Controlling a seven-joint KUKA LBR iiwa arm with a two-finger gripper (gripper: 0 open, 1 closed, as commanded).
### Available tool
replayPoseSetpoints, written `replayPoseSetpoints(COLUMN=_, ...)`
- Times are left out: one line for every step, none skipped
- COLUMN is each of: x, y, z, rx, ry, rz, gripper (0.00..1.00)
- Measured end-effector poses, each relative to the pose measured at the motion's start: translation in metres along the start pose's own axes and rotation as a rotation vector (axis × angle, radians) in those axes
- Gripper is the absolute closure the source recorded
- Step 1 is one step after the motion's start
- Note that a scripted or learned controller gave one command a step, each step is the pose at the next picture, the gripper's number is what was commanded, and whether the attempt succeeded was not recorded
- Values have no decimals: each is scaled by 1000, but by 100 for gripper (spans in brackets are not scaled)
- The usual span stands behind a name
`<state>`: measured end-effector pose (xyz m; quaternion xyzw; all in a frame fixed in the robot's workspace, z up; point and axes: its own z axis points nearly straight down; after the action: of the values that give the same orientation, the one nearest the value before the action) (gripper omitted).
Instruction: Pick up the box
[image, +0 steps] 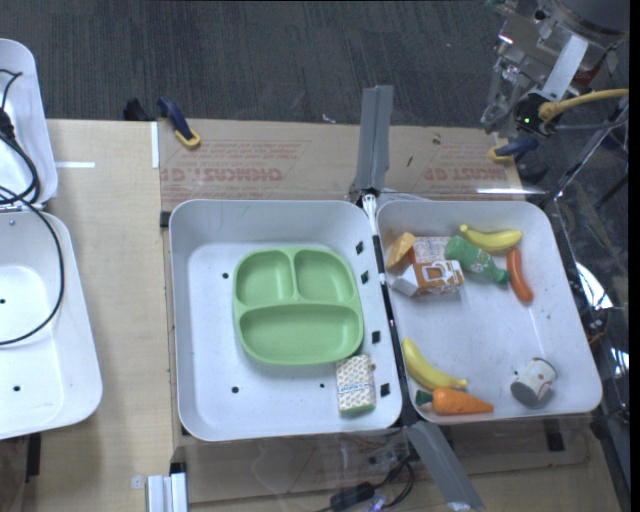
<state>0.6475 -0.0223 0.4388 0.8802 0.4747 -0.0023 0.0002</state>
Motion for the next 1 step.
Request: replayPoseSetpoints(x=34, y=-9, z=197, rx=2, ry=0, rz=20, gripper=100)
